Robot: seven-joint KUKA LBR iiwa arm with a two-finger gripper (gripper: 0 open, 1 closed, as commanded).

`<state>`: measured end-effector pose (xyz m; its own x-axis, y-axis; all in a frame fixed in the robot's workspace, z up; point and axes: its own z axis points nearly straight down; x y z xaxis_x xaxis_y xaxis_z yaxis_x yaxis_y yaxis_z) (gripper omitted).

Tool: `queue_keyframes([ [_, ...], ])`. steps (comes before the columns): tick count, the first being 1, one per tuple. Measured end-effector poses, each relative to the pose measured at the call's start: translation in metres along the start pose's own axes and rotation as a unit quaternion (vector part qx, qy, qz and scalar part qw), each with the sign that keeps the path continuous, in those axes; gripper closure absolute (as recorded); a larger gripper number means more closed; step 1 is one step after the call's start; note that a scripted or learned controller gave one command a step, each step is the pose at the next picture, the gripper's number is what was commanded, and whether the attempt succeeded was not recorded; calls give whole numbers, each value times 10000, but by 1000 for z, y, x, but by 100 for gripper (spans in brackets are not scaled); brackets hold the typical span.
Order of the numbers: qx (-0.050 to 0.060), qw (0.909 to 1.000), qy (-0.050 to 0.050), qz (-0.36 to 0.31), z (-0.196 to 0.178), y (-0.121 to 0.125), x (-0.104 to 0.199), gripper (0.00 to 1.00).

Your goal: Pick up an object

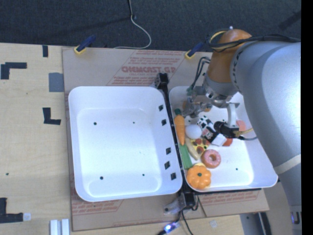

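Left bin (117,146): floor bare, open from above across its whole width. Right bin (244,173): toys crowd the left wall, namely carrot (180,129), egg (193,131), donut (211,158), pumpkin (198,176). Arm (264,82) overhangs its upper part. Bare floor at lower right.

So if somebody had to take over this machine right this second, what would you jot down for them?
Claw: down at the far end of the right bin; whether it grips anything can't be seen.
Things: carrot, white egg, pizza slice, pink donut and orange pumpkin lie bunched along that bin's left side.
Done: nothing visibly lifted.
Left: grasp one object and raise it.
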<state>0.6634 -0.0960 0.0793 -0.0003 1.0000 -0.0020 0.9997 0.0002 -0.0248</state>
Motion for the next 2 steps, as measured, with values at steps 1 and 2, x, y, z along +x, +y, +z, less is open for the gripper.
queue_keyframes([
  [1, -143, 9999, 6, -10, -113, -41, 13, 100],
  [2, -66, 10000, 20, -11, -102, -120, 53, 100],
])
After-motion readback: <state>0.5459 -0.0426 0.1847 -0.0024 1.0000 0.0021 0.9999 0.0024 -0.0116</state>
